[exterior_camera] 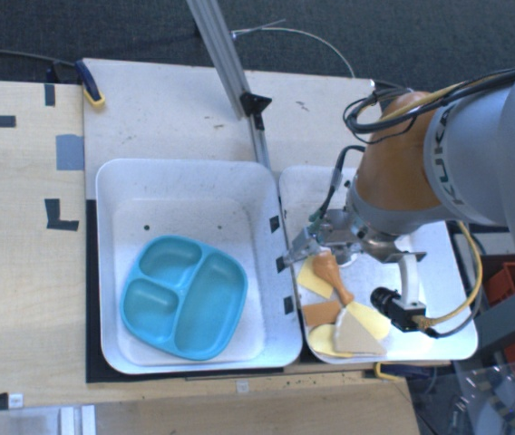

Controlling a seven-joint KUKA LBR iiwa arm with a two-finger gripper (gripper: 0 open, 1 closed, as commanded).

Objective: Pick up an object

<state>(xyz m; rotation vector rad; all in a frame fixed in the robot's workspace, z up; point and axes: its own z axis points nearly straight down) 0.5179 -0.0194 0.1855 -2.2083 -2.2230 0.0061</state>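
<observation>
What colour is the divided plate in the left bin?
Light blue; the divided plate shows clearly in the camera view.

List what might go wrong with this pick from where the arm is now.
1. The pincer sits at the left wall of the right bin; descending there could strike the wall.
2. The orange piece, yellow pieces and tan wedge lie touching and overlapping, so a grasp may slip or drag several.
3. The arm hides part of the pile, so a target may be poorly seen.
</observation>
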